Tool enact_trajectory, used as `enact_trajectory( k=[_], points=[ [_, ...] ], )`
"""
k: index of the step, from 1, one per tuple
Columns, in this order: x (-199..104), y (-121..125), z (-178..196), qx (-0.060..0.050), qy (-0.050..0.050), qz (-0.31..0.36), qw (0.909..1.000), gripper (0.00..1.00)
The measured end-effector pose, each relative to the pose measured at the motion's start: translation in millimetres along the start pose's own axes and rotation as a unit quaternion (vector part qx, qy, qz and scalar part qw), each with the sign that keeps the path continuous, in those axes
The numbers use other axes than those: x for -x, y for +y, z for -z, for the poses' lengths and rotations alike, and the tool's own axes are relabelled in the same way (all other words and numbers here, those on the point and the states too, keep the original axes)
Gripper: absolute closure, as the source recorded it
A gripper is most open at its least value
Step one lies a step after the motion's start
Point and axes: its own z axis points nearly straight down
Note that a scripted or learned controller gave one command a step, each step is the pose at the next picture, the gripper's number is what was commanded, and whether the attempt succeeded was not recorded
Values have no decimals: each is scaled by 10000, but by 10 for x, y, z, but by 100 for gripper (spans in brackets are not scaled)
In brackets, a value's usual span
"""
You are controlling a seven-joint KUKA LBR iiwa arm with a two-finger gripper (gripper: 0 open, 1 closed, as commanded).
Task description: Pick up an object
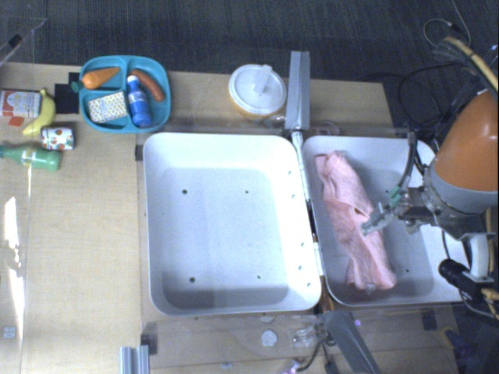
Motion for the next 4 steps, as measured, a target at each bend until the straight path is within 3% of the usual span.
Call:
enact_trajectory(
  k=[1,2,3,4],
  points=[
    [152,529,-1165,79,-21,1154,9933,0],
    [154,560,-1060,116,-41,1156,9932,100],
    [193,732,-635,21,-8,1061,9944,100],
    [-418,1296,-230,24,-9,1172,9931,100]
  ],
)
